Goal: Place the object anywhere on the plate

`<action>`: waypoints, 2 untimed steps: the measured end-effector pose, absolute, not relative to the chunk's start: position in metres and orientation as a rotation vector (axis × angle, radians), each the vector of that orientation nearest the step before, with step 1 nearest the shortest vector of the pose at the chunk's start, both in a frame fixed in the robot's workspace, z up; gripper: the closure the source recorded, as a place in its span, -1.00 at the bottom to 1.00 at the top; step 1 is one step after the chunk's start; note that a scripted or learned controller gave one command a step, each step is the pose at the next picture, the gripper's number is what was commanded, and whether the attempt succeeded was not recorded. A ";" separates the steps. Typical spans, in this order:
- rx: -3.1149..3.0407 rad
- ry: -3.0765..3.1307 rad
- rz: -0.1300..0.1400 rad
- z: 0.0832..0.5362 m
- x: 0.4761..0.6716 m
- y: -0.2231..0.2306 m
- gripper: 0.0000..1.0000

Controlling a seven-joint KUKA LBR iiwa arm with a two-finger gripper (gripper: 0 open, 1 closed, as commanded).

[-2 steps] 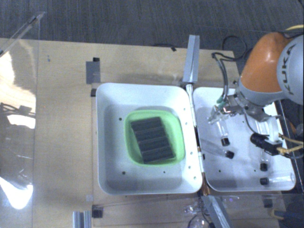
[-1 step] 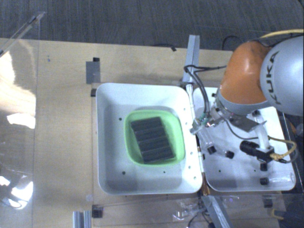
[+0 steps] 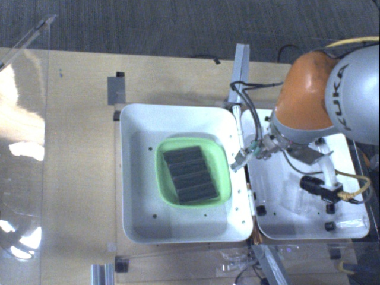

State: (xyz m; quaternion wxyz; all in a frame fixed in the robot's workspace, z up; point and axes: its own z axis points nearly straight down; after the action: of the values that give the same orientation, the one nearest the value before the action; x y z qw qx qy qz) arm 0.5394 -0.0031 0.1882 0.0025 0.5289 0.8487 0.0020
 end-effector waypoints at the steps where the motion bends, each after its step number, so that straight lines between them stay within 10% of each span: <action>1: 1.730 2.611 0.009 0.310 0.489 -0.038 -1.00; 2: 1.939 2.459 0.007 0.323 0.489 -0.110 -1.00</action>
State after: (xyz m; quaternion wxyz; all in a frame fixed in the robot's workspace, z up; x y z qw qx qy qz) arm 0.4891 -0.1103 0.3230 0.0050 0.6190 0.7853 0.0022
